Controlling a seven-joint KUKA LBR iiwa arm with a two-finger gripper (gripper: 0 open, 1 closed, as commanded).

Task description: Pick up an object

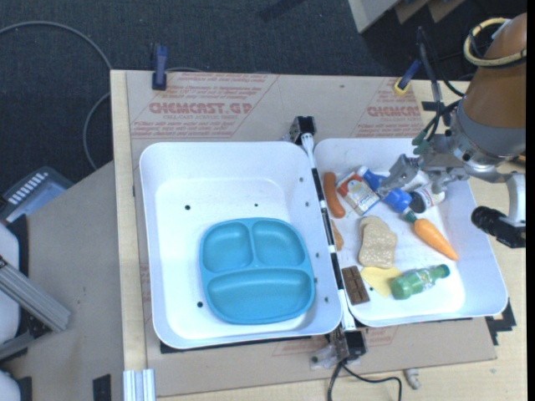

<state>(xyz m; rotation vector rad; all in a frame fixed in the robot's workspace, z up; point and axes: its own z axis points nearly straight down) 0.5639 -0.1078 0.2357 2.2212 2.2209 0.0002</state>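
Reaching Arm Over Right Bin: Contents Listed

Looking down from the fixed camera view: the gripper [401,176] hangs low in the right bin [485,295], above a blue-and-white item [399,200]; whether it is spread or pinching cannot be told. Right bin contents: sausage [333,195] by the left wall, small red-and-white carton [361,192], carrot [434,236], slice of bread [378,243], green bottle [417,280], yellow piece [378,281] beneath the bread. Left bin [167,190]: one blue divided plate [256,270].
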